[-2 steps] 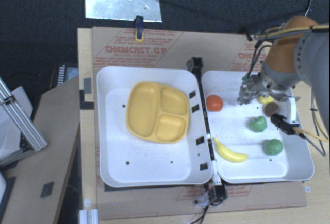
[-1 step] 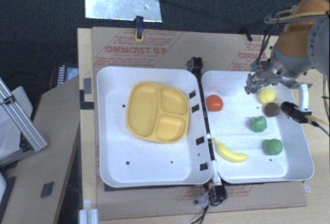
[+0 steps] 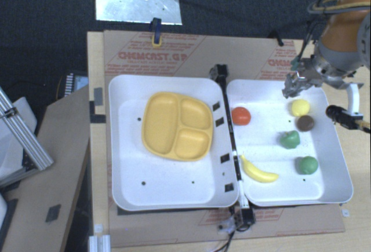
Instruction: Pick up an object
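A grey arm with an orange band reaches in over the far right corner of the right bin, one of two shallow white bins set side by side on a cardboard-covered bench. The left bin, beside the right bin and touching it along a black clipped seam, carries a yellow divided plate lying flat near its middle. At the end of the arm the gripper hangs at the far edge of the right bin, its tips pointing down; nothing sits between them, and whether they are spread or pressed together cannot be told from this angle.

Inside the right bin, a yellow banana lies near the seam at the near side. A green round fruit rests toward the near right of the bin, and another green piece sits just beyond it, nearer the bin's middle. A red-orange tomato-like ball lies close to the seam at the far side. A yellow lemon-like ball lies just beside and below the gripper tips, apart from them, the nearest object to the fingers. A small brown ball sits just beside the yellow ball, on its near side, between it and the green pieces
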